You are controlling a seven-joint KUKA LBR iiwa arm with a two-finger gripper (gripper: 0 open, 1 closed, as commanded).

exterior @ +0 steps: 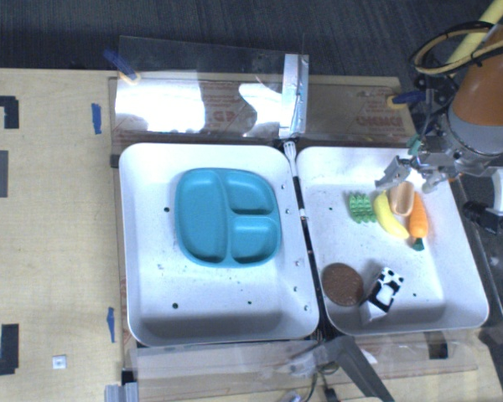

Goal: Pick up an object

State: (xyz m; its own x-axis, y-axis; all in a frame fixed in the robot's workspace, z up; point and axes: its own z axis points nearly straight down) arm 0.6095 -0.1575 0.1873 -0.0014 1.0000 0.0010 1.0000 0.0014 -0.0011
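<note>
2 white bins side by side on the table (50, 224). Left bin (142, 291) has 1 blue divided plate (228, 216), 3 compartments, sitting flat near the middle.

Right bin (453, 300) holds the pickable stuff:
- green ridged toy (361, 207), upper middle of the bin
- banana (389, 217) just right of it, lying at a slant
- tan cup-like piece (401, 198) touching the banana's upper end
- carrot (417, 219), orange with its green tip toward the near side, just beside the banana on the right
- brown round disc (342, 283), near-left corner area, close to the wall between the bins
- black-and-white toy (386, 290) just right of the disc, can't tell what it is exactly

Banana, cup piece and carrot are bunched together, touching or nearly so. Disc and black-and-white toy are well apart from that cluster.

End effector (419, 172) is over the far-right part of the right bin, just above the banana/cup/carrot cluster. Arm (484, 107) comes in from the right, orange band visible above the wrist. Metal finger parts look splayed to either side, but can't tell how far open it is from this angle. Nothing visibly between the fingers, all objects look to be resting in the bin.

Clear plastic panel (210, 99) stands behind the left bin with strong glare on it.
</note>
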